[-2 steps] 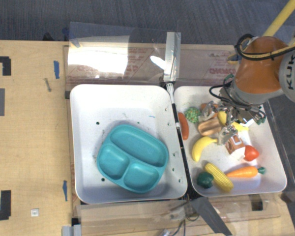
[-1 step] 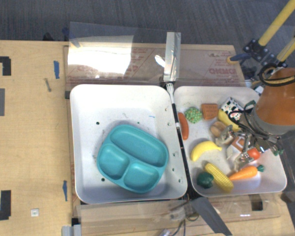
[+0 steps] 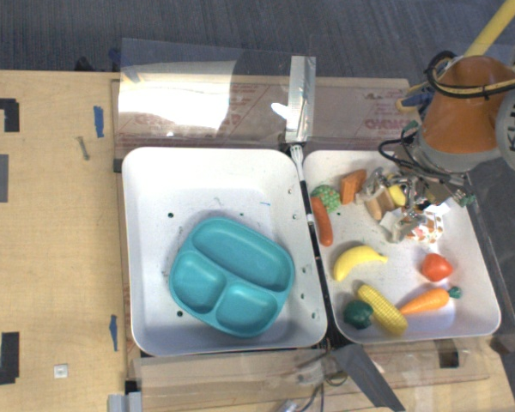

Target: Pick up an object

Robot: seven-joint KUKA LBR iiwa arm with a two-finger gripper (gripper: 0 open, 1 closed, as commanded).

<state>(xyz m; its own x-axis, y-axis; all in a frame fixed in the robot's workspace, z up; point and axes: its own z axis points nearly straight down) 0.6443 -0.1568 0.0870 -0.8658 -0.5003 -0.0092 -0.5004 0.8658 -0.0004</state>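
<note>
Lying nearest: a corn cob (image 3: pixel 381 308) rests at the near edge of the right bin (image 3: pixel 485 303), touching a dark green vegetable (image 3: pixel 357 314) on its left.
Near right: a carrot (image 3: pixel 427 299) lies just right of the corn cob, green top pointing right.
Left bin: a teal divided plate (image 3: pixel 231 275) sits tilted in the left bin (image 3: pixel 146 230), toward its near side.
Middle of right bin: a banana (image 3: pixel 358 259) curves just beyond the corn; a red tomato (image 3: pixel 436 267) lies to its right, apart from it.
Divider side: a red sausage-shaped piece (image 3: pixel 323 223) lies along the right bin's left wall, with a green-topped strawberry (image 3: pixel 328 197) touching its far end.
Far left of right bin: an orange wedge (image 3: pixel 353 186) stands just right of the strawberry.
Pincer: the gripper (image 3: pixel 405 206) is down in the far part of the right bin amid a clutter of small pieces; whether it is parted or closed, or has anything in hand, cannot be told.
Nearest items to pincer: a tan block (image 3: pixel 377 205) and a small yellow piece (image 3: pixel 397 196) lie just beside it on its left; a white and red piece (image 3: pixel 425 227) lies just on its near side.
Arm: the orange-banded arm (image 3: pixel 465 114) rises over the right bin's far right corner.
</note>
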